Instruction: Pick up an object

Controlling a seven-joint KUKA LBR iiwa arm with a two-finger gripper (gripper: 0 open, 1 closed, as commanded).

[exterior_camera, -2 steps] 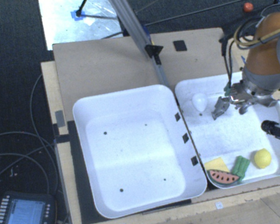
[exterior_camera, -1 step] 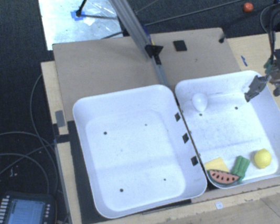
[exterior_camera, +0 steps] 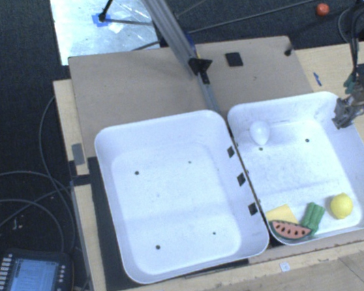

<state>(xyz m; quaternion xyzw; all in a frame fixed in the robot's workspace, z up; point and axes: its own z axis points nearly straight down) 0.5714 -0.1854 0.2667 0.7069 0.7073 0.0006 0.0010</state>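
Observation:
The right bin (exterior_camera: 358,167) holds a white egg-shaped object (exterior_camera: 260,133) near its back left corner. Along its front edge lie a yellow wedge (exterior_camera: 281,214), a watermelon slice (exterior_camera: 290,229), a green piece (exterior_camera: 313,217) and a yellow lemon (exterior_camera: 341,205). My gripper (exterior_camera: 347,114) hangs at the right bin's back right rim, far from the front objects and well right of the white one. Nothing shows between its fingers.
The left bin (exterior_camera: 116,187) sits beside the right one, with black clips along the shared wall. A slanted metal pole (exterior_camera: 172,25) rises behind the bins. Cables and a teach pendant (exterior_camera: 29,284) lie on the floor at left.

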